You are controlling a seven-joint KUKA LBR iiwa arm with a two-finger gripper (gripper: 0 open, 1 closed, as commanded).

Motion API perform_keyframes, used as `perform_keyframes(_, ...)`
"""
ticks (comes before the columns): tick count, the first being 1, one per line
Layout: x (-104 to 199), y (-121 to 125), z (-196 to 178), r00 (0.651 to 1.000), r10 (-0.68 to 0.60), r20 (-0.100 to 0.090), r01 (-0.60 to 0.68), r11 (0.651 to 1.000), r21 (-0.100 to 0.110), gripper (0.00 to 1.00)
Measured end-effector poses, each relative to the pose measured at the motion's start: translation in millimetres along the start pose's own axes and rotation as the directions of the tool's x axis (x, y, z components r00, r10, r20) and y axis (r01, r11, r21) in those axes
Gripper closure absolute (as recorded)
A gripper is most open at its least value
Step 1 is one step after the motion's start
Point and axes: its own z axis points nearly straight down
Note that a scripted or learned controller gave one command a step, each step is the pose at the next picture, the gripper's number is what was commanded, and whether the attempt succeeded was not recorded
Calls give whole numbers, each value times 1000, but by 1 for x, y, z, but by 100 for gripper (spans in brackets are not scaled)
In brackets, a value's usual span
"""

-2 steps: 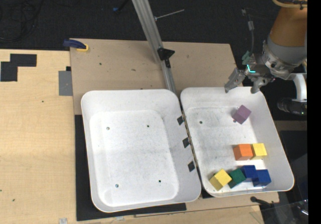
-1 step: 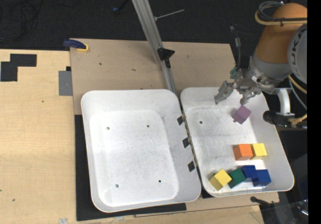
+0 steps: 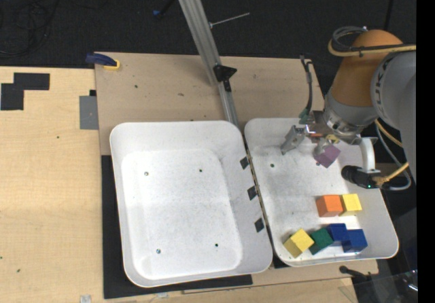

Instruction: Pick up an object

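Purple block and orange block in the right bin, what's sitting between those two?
Nothing. In the camera view, the stretch from the purple block down to the orange block is bare white bin floor. The yellow block sits beside the orange one, off that line.

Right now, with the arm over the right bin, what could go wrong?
The purple block sits right under the end effector; whether it is gripped is unclear, so it may slip or stay behind. The orange block and yellow block touch, and a grab there could nudge both.
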Motion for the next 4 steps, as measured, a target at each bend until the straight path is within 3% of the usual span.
perform_keyframes(1,1,0,51,1000,2,1,-2,1000,-6,0)
perform_keyframes(2,0,0,39,1000,6,1,-6,1000,-7,100)
perform_keyframes(4,-12,3,-53,1000,6,3,-6,1000,-14,100)
